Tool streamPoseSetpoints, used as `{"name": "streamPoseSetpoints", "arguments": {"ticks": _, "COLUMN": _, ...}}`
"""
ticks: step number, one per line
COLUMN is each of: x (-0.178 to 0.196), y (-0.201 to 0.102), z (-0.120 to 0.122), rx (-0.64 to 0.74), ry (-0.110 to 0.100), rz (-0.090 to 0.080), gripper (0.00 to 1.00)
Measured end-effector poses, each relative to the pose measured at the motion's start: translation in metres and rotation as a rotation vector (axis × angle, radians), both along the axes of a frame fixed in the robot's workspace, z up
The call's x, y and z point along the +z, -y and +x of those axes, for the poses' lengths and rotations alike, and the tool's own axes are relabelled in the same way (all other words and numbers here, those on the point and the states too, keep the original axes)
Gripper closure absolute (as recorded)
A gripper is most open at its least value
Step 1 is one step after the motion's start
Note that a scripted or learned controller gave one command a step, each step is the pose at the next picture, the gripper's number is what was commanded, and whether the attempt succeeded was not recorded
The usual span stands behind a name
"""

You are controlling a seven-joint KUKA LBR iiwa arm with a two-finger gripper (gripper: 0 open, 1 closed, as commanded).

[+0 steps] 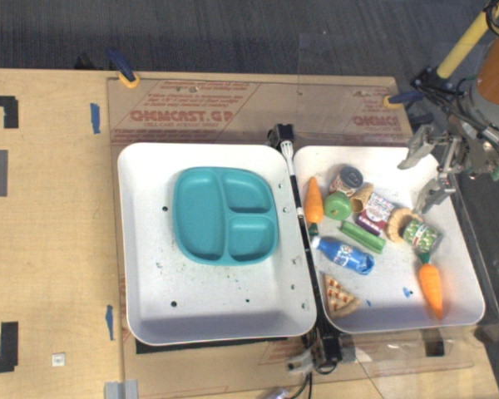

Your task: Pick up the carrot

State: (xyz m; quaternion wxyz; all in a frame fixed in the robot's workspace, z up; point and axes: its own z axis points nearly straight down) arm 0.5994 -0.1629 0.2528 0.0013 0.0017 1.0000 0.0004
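Counting two carrots [314, 200] [432, 288], one teal plate [226, 215], two bins [141, 248] [466, 256].

Arm body [492, 73]: grey metal, seen at frame's right edge, mostly cut off by the frame.
Band: orange patch top right, rounded, sits above the wrist — bright vs. the grey.
Wrist block: dark grey/black w/ lighter silver bits, boxy, cluttered look, some shiny hardware, detail too blurry to name.
Gripper [430, 171]: two-finger type, silver-grey metal, slim pale fingers [417, 150], angular, tapering to thin tips.
Cables: dark lines around the wrist, approx. two or three, can't count for sure.
Markings: none legible at this res.
Screws: too small to tell.
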Motion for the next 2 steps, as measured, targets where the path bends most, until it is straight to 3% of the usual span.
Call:
{"name": "streamPoseSetpoints", "arguments": {"ticks": 1, "x": -0.083, "y": 0.053, "z": -0.086, "rx": 0.125, "ry": -0.004, "rz": 0.0, "gripper": 0.0}}
{"name": "streamPoseSetpoints", "arguments": {"ticks": 2, "x": -0.154, "y": 0.059, "z": -0.102, "rx": 0.362, "ry": 0.008, "rz": -0.004, "gripper": 0.0}}
